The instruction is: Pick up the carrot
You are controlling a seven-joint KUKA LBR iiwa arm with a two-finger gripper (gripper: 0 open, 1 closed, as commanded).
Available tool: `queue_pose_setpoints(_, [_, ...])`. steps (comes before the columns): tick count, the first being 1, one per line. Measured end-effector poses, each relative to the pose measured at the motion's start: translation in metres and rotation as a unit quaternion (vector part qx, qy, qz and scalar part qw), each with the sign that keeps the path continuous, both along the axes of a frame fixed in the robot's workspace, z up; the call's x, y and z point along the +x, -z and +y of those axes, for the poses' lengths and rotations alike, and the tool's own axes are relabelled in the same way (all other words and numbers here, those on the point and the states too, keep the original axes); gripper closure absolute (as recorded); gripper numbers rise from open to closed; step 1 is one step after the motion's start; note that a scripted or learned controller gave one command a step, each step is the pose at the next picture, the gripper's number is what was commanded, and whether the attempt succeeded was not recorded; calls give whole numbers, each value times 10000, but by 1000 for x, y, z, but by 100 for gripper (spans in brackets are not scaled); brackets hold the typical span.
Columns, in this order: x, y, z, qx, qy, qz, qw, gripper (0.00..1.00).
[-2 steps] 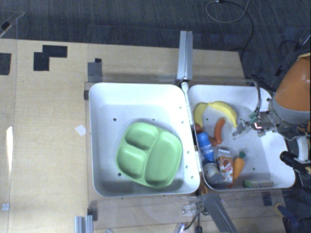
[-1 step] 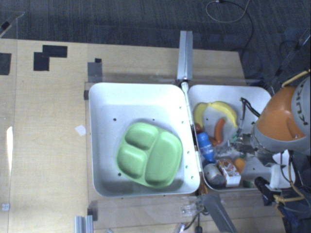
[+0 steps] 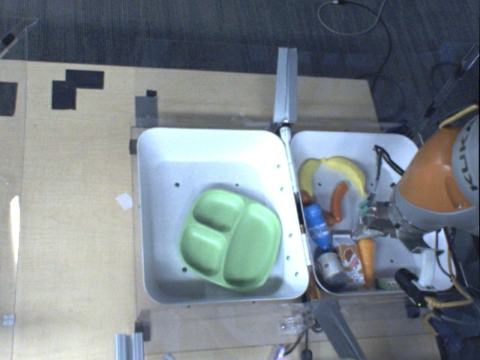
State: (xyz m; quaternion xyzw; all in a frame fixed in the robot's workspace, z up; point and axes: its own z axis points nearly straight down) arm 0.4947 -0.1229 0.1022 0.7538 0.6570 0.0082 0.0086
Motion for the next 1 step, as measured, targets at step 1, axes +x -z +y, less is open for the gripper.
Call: queue_pose_setpoints(1, [-7, -83, 85, 18, 351, 97, 9993, 100])
